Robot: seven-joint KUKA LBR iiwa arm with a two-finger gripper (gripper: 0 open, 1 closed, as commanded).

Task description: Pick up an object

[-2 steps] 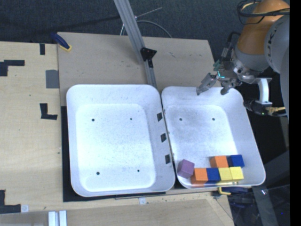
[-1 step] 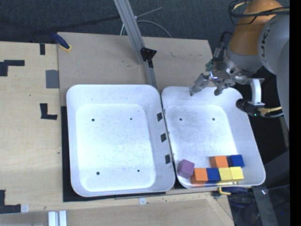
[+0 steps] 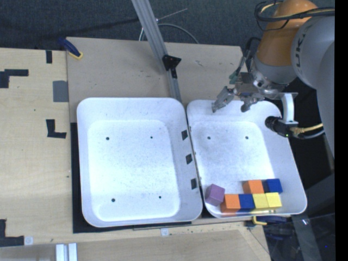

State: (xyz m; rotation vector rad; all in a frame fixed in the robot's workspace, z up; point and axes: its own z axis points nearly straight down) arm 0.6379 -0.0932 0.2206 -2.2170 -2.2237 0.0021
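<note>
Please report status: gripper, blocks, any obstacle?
Gripper open, above right bin's far rim, holding nothing. Blocks clustered at near edge. Nothing between.

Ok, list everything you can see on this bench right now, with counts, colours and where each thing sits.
White bins: 2, side by side; left bin, right bin.
Purple block: 1, near-left corner of right bin.
Orange blocks: 2, one beside the purple block, one behind the front row.
Blue blocks: 2, one in the front row, one right of the rear orange.
Yellow blocks: 2, and, right end of front row.
Metal pole: 1, grey, slanting over the bench behind the bins.
Gripper: 1, open, above the right bin's far edge.
</note>
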